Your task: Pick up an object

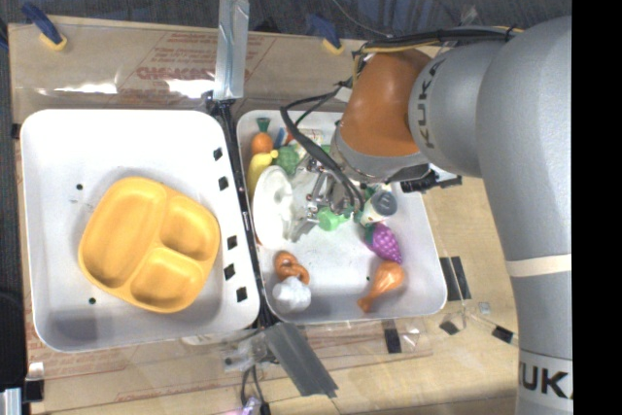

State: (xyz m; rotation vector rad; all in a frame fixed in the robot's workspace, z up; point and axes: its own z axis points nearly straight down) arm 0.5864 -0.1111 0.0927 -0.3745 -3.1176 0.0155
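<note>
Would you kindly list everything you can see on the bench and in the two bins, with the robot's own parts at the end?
Bins: two, white, side by side on the bench.
Divided tray: one, yellow, in the left bin.
Carrot: one, orange, right bin's far left corner.
Plate: one, white, right bin's left side.
Grapes: one bunch, purple, right bin's right side.
Drumstick: one, orange-brown, right bin's near right.
Pretzel: one, brown, right bin's near left.
White lump: one, beside the pretzel.
Green piece: one, under the hand.
Arm: one, grey with orange band, from the right.
Hand: one, metal, low over the right bin.
</note>
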